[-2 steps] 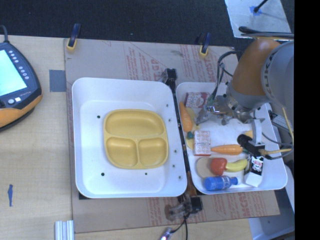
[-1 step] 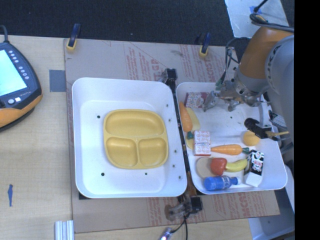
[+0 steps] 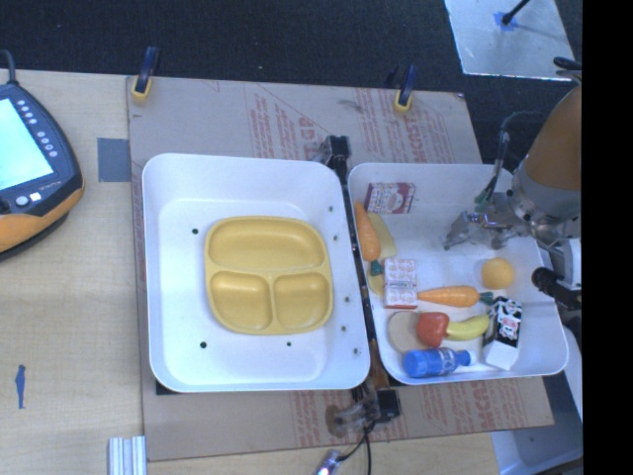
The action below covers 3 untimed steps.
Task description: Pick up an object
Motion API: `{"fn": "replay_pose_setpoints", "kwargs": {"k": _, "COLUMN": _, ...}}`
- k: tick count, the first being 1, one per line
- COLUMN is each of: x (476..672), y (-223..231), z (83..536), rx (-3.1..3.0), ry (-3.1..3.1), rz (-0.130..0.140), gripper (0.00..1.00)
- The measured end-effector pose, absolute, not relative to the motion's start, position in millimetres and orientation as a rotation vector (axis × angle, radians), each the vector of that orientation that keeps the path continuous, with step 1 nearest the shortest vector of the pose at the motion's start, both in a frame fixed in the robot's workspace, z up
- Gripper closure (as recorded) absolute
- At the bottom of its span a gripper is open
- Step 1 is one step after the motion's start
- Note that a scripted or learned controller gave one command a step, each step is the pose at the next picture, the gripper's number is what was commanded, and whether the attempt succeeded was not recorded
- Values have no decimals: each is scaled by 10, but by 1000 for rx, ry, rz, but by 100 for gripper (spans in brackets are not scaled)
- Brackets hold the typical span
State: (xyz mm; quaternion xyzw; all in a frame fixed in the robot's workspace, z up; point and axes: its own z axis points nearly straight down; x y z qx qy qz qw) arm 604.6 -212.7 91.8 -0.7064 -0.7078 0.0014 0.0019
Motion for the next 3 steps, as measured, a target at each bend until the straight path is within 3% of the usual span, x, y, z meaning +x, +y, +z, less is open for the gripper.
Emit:
{"fn": "replay_pose_setpoints", "kwargs": {"k": 1, "x": 5398, "y": -2120, "z": 917, "rx": -2214, "ry": -2225, "rz": 5, "gripper": 0}}
{"fn": "replay_pose_setpoints", "kwargs": {"k": 2, "x": 5075, "y": -2117, "z": 916, "rx": -2212, "ry": -2227, "rz": 4, "gripper": 0}}
{"fn": "replay_pose_setpoints", "kwargs": {"k": 3, "x": 5796, "y": -1649, "z": 918, "rx": -2211, "ry": -2229, "rz": 4, "gripper": 0}}
